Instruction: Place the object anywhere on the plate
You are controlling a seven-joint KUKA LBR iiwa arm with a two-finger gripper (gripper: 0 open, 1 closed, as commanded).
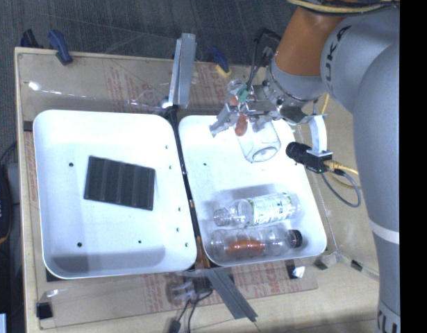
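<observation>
A bench (95, 75) over dark carpet carried two shallow white bins side by side. The task's thing, a clear glass cup (260, 143), hung tilted above the right bin (199, 186) near its twelve o'clock rim, caught in the gripper (246, 116), whose fingers pinched its rim, presumably to lift it clear for carrying. Toward six o'clock in that bin lay two clear plastic bottles (258, 224), pushed against the near wall. At nine o'clock, well apart, the dark ribbed plate (120, 182) rested flat in the left bin (60, 241), so the cup likely had to cross the divider
</observation>
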